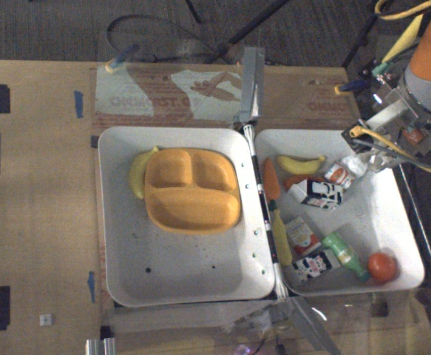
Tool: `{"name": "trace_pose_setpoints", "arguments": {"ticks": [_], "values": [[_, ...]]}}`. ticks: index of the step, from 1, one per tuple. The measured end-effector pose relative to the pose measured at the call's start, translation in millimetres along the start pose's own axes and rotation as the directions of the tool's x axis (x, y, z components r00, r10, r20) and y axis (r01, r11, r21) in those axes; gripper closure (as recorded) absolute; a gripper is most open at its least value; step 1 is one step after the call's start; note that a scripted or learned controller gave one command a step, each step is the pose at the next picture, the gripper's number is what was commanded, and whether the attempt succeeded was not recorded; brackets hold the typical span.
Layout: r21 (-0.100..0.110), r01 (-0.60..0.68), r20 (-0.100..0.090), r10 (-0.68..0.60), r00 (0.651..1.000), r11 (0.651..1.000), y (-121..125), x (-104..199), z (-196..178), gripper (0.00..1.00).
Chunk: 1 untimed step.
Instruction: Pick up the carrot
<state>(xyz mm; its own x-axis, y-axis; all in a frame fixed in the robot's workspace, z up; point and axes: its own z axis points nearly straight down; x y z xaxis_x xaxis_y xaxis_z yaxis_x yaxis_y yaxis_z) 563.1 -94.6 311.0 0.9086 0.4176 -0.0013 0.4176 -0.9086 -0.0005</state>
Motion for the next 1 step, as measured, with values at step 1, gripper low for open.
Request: {"name": "trace_pose_setpoints", "arguments": {"ticks": [1], "values": [[0.004,0.307,0.002,-0.307,0.952,0.952,17.9,41.2,62.7,1.0]]}}
